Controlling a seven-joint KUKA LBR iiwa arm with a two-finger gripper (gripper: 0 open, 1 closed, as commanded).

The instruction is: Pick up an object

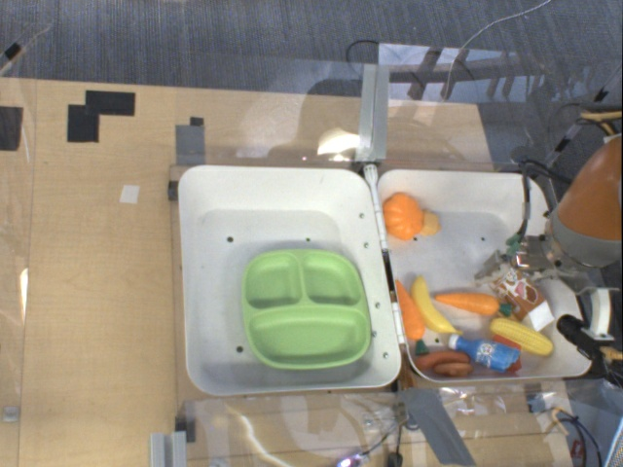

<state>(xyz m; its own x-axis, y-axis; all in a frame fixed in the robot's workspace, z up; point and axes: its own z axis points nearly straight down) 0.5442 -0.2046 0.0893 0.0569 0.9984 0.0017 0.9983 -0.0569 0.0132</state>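
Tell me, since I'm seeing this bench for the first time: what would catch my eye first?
The bright green divided plate lying alone in the left bin stands out most. Next comes the colourful jumble of toy food in the right bin: an orange pumpkin near its top left corner, a carrot and corn cob lower down, with the gripper hanging over its right side.

One fixed camera above the bench (pixel 88 290), looking down at a slant — far edge up top. Mid-distance: both white bins in full, left bin (pixel 204 261) and right bin (pixel 467 197), arm (pixel 594 202) entering from the right.
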